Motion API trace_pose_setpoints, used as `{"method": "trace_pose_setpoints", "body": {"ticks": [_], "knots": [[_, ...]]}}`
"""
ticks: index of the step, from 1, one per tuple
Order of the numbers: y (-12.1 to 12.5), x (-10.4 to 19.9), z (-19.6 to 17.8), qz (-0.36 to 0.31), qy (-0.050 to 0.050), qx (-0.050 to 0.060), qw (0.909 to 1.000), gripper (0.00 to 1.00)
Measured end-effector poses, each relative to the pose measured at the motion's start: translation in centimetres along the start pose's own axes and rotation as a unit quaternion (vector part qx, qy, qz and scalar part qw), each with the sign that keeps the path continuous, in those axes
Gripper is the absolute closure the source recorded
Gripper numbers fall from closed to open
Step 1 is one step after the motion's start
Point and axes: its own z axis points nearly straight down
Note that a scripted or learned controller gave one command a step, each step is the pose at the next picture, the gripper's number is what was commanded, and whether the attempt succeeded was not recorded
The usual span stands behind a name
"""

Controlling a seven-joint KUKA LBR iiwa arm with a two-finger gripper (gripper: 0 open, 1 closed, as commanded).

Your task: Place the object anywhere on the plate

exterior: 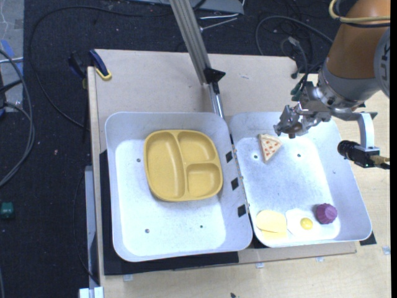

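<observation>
1. Two shallow white bins side by side on the desk (155, 73): left bin (124, 228), right bin (347, 185).
2. In the left bin, a yellow plate (183, 165) with three compartments, lying flat toward the bin's upper middle, nothing on it.
3. In the right bin, near its upper left, a pizza slice (269, 147): a small wedge, tan crust edge at the upper side, narrow tip aimed down and slightly left, long axis running roughly from top to bottom of the view with a small lean.
4. Just up and to the right of the slice, the jaws (290, 126), dark, hanging over the upper edge of the right bin; near the slice but apart from it, nothing seen between them; open or closed, cannot tell at this size.
5. Behind the jaws, the grey arm (347, 79) with its orange band, reaching in from the right.
6. Along the lower edge of the right bin, well apart from the slice: a pale yellow disc (271, 222), a fried egg (303, 223) just beside it, and a purple lump (325, 213) at the right end.
</observation>
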Motion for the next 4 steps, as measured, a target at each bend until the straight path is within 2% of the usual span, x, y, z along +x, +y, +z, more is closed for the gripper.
{"method": "trace_pose_setpoints", "body": {"ticks": [2, 3, 4], "knots": [[0.2, 10.0, 1.0, 0.0, 0.0, -0.001, 1.0, 1.0], [1.3, 14.9, 3.0, 0.001, 0.0, 0.0, 1.0, 1.0], [3.2, 19.4, 3.3, 0.0, 0.0, -0.002, 1.0, 1.0]]}}
